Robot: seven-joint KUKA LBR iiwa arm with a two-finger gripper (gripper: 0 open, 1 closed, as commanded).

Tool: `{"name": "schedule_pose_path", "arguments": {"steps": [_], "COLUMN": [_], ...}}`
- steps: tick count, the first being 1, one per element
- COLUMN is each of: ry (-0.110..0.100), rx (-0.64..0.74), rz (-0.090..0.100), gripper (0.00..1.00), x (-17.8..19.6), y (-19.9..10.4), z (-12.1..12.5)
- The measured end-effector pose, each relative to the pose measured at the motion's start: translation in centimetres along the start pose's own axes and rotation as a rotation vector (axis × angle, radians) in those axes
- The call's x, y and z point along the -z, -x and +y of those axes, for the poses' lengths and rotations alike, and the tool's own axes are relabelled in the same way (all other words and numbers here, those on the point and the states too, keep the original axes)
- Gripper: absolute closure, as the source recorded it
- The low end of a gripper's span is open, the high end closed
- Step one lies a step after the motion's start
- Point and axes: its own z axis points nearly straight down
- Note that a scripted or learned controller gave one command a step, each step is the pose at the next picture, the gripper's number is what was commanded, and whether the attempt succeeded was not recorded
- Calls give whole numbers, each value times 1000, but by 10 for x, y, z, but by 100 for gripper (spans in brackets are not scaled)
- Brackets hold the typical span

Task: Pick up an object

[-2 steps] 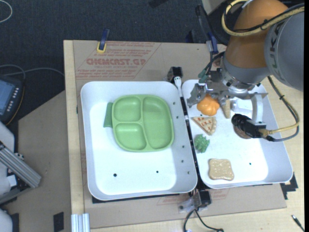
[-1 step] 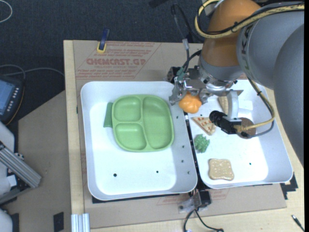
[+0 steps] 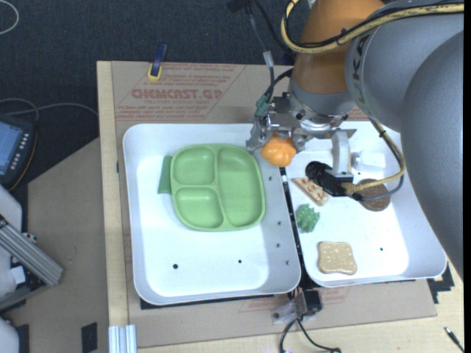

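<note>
My hand (image 3: 274,137) is low over the divide between the two bins. My own wrist and arm cover most of it from above, so I cannot tell whether it is clenched or released. A round orange object (image 3: 278,153) shows directly under the hand, over the rims where the bins meet; whether it is gripped or merely resting there I cannot make out. In the right-hand shallow white bin (image 3: 397,248) a brown rounded object (image 3: 377,197) is partly covered by a cable, its shape unclear, and that bin's far end is hidden under my arm. A dark green flat piece (image 3: 163,175) pokes out from beneath the plate's left edge, most of it hidden. The left-hand shallow white bin (image 3: 147,256) holds one pale green plastic plate with three compartments (image 3: 217,186), lying in the far half. The right-hand bin also holds a tan wafer with red marks (image 3: 313,190) near the divide, a small green leafy piece (image 3: 306,216) just beside it, and a tan square toast-like slice (image 3: 336,257) near the front rim, apart from the others. Both bins sit on the desk (image 3: 184,87), which is a board with red lettering.
</note>
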Motion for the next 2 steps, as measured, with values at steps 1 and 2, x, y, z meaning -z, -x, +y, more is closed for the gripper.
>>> {"name": "schedule_pose_path", "arguments": {"steps": [1,2], "ry": [-6,0], "rx": [-5,-4], "rz": [0,-1], "gripper": [100,100], "x": [5,14], "y": [5,13], "z": [-15,-4]}}
